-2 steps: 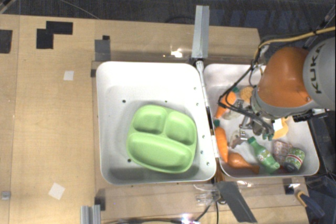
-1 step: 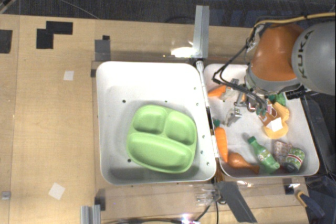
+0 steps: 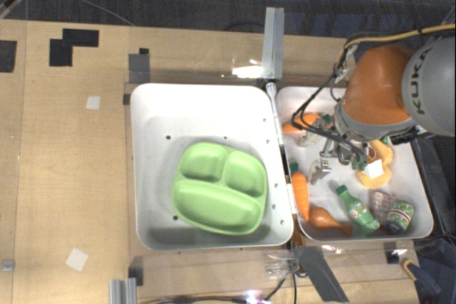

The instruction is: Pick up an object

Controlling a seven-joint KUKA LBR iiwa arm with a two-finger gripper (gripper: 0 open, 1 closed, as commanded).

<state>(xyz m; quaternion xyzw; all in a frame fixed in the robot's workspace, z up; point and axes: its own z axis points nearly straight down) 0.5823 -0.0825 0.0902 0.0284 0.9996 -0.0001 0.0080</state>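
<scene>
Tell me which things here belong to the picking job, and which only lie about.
For the job:
gripper, low in the right bin
carrot
green bottle
yellow piece
clear packet

Just lying about:
green divided tray in the left bin
metal post

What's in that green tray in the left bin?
The green tray has three compartments, and all look bare. It lies in the left bin. What lies beneath the tray is covered.
</scene>
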